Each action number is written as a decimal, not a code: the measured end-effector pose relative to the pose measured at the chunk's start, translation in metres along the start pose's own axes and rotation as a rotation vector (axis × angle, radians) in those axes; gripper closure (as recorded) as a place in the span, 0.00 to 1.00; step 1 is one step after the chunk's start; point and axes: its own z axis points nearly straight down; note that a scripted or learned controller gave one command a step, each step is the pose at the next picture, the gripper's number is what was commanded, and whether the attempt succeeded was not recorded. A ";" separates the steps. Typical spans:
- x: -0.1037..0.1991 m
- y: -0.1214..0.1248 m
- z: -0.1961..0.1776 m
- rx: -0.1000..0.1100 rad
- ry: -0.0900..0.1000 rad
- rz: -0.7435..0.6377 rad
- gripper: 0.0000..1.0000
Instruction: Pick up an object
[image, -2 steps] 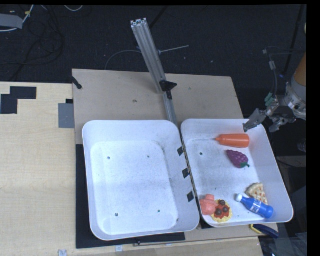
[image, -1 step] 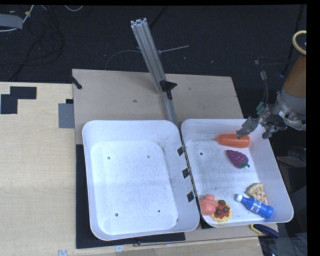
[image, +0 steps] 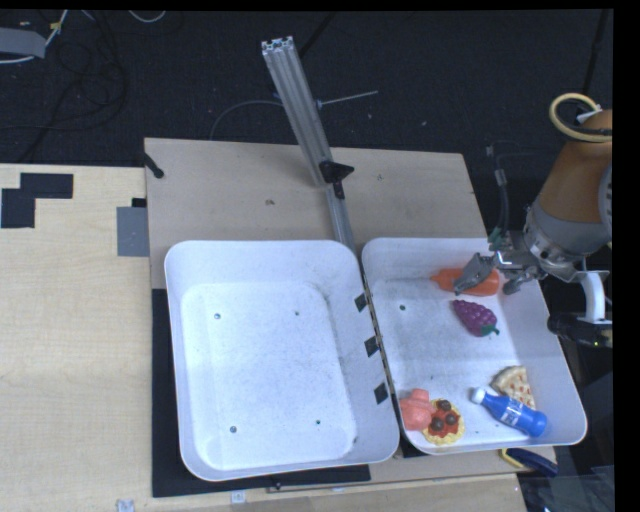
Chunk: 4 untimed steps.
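Two white bins are seen mid-frame. At the right bin's upper right, the gripper is spread open over an orange carrot, its long axis left-right.

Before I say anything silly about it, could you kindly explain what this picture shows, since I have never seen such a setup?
Gladly. It is one picture, taken by a fixed camera above a bench, looking down at a slant. The grey and orange machine on the right is a robot arm; its claw hangs over the far end of the right bin, just above an orange toy. Whether it grips anything, I cannot tell. That bin also holds purple toy grapes, a blue bottle, a pizza slice, and two small toy foods at the near-left corner: a pink one and a round tart. A second shallow white bin, the left bin, sits beside it. The arm's job is to pick something up.
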 end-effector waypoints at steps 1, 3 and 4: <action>0.005 -0.009 0.058 0.000 0.000 0.000 0.00; -0.004 -0.002 -0.003 -0.009 -0.003 0.002 1.00; -0.012 -0.002 -0.050 -0.009 -0.003 0.001 1.00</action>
